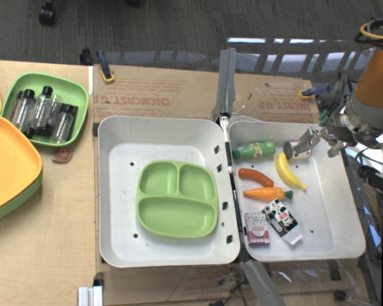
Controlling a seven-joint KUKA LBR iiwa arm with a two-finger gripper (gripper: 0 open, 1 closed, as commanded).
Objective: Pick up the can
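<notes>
well, can (256, 229): front left corner of the right bin (330, 214), just beside the black-and-white box (281, 218).
axis: seems to lie flat, long axis running near to far; top end unclear.
gripper (300, 150): well apart, by the banana (290, 171); open or closed, cannot tell.
step: approach from above, straddle the can's width, clear of the box.

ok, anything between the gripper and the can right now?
Yes: the banana and carrot lie between the gripper, at the far side of the right bin, and the can near its front-left corner. A black-and-white box sits close against the can's right. Nothing covers the can.
</notes>
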